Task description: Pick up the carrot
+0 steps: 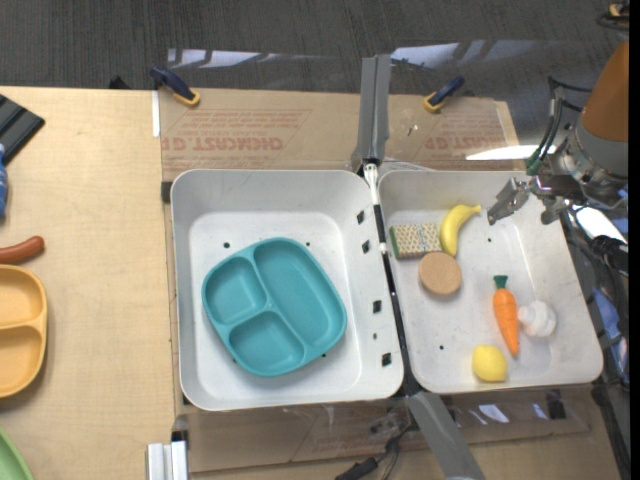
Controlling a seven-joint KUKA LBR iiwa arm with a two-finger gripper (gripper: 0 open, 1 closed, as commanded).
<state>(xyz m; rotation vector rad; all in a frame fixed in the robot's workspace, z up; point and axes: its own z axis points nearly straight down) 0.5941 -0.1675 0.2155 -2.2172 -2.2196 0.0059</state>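
Down at the near edge of the right bin (585, 368) sits a lemon (489, 363), and just beyond it the carrot (506, 315), lying lengthwise with its green top pointing away, orange tip down near the lemon. Tucked against the carrot's right side is a small white object (537, 318), touching or very nearly so. Over in the left bin (190, 298), a teal divided plate (274, 306) lies flat, three compartments showing. Moving up the right bin, there's a round tan disc (440, 274), then a speckled sponge (414, 239) by the divider, with a banana (456, 226) curving just beside it. Further back, at the far right corner of that bin, the claw (528, 200) hangs, well apart from the carrot, with nothing in it; how wide it stands, I cannot tell from here. Behind everything, cardboard (330, 133) is clamped across the desk (80, 168).
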